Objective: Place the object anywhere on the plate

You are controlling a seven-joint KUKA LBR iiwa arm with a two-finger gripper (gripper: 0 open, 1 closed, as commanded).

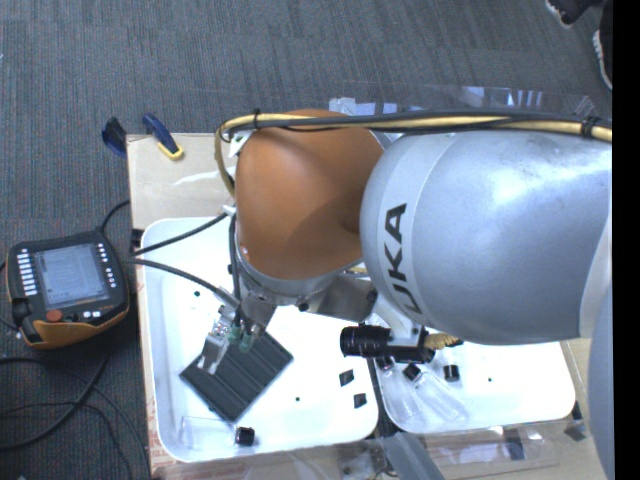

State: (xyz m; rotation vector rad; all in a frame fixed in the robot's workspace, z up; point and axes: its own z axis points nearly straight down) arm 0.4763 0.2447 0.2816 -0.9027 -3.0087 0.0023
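A dark grey ribbed rectangular plate (238, 373) lies tilted in the left white bin (165, 278), toward its front left. My gripper (228, 340) hangs right over the plate's upper corner, at or just above its surface. A small green and silver bit shows at the gripper's tip; I cannot make out whether it is a held object or part of the tool. The arm's orange band (300, 203) and big grey wrist housing (490, 238) hide the back of both bins.
Small black pieces lie loose: one (244, 435) near the left bin's front edge, two (346, 378) at its right side, two more (450, 372) in the right bin (530, 398). A teach pendant (65, 283) sits left of the bench. Blue clamps (160, 136) grip the board's far corner.
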